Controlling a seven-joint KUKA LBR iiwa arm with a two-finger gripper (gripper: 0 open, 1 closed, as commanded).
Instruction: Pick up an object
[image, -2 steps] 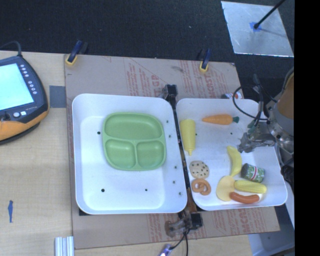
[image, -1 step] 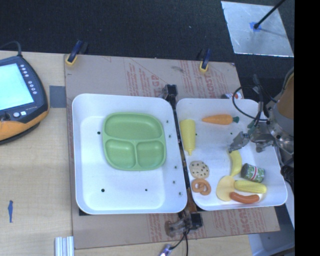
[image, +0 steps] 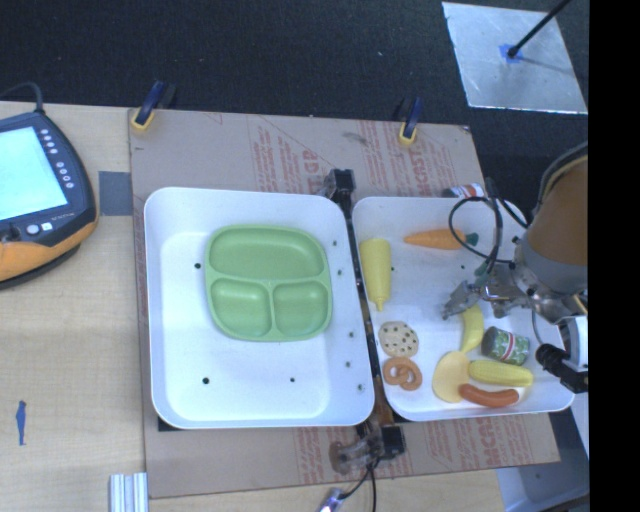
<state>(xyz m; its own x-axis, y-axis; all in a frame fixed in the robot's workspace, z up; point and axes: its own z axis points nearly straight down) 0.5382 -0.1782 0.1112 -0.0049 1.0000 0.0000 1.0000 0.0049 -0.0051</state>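
Nothing lifted yet: gripper (image: 478, 296) hovers at right of frame over right bin (image: 420, 215), state unclear; grasp remains.

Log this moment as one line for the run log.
gripper: over right bin, grip unclear | nearest: yellow piece, green can | left bin: green tray
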